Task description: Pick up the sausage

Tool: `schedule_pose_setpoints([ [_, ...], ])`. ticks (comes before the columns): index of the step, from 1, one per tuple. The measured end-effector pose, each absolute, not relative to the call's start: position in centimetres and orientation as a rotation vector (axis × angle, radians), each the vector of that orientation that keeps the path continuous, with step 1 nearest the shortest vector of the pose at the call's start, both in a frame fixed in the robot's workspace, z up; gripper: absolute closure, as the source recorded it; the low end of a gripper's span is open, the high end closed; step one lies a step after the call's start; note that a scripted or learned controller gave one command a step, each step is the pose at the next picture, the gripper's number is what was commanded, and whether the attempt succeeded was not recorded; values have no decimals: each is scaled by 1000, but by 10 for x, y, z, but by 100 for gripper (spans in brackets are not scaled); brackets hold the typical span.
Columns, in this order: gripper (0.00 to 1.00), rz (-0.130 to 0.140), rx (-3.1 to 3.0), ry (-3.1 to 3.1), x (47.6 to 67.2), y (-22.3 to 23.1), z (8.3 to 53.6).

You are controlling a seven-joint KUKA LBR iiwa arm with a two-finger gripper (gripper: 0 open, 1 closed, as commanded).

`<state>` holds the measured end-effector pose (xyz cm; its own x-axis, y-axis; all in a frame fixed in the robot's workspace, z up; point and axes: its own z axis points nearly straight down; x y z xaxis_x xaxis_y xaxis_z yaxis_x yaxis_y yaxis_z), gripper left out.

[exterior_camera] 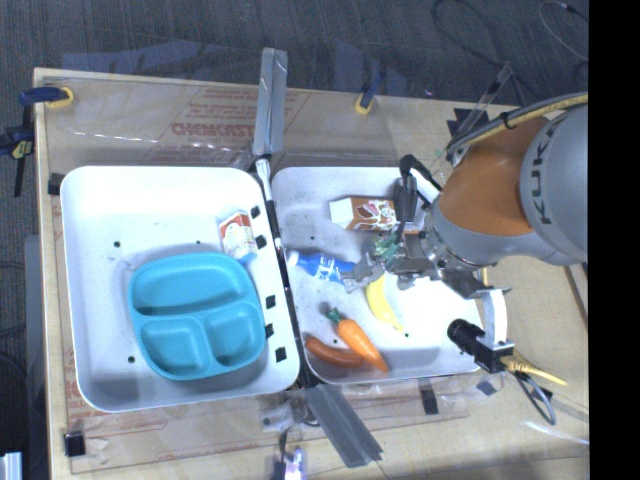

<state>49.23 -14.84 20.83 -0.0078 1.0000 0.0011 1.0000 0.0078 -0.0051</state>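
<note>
Reaching in from the right, the grey arm (540, 193) with its orange band sits over the right bin (300, 193), its gripper (385, 263) low over the bin's middle, just beside the far end of a banana (381, 301) and the right end of a blue packet (322, 266). Jaw state: cannot tell — the finger area is a dark clutter of metal parts, and nothing is clearly seen between the fingers. The sausage (330, 352), reddish brown, lies along the near wall of the right bin, left of centre, well clear of the gripper. A carrot (358, 340) with a green top lies at a slant just behind it, touching or overlapping its right end. A brown snack box (365, 212) rests toward the far side of the same bin, partly behind the wrist hardware. Left bin (90, 208): a blue three-compartment tray (197, 313) takes up the near half, and a small red-and-white carton (236, 234) leans at the right wall just beyond the tray's far right corner. Both bins sit side by side on the wooden bench (130, 98) — a blue clamp (42, 96) grips its far left corner.
</note>
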Motion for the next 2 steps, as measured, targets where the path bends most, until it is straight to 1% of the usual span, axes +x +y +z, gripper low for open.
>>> schedule_pose_setpoints([
  [1, 0, 3, -2284, -2156, 502, -102, 226],
  [2, 100, 5, -2280, -2159, 502, -103, 235],
])
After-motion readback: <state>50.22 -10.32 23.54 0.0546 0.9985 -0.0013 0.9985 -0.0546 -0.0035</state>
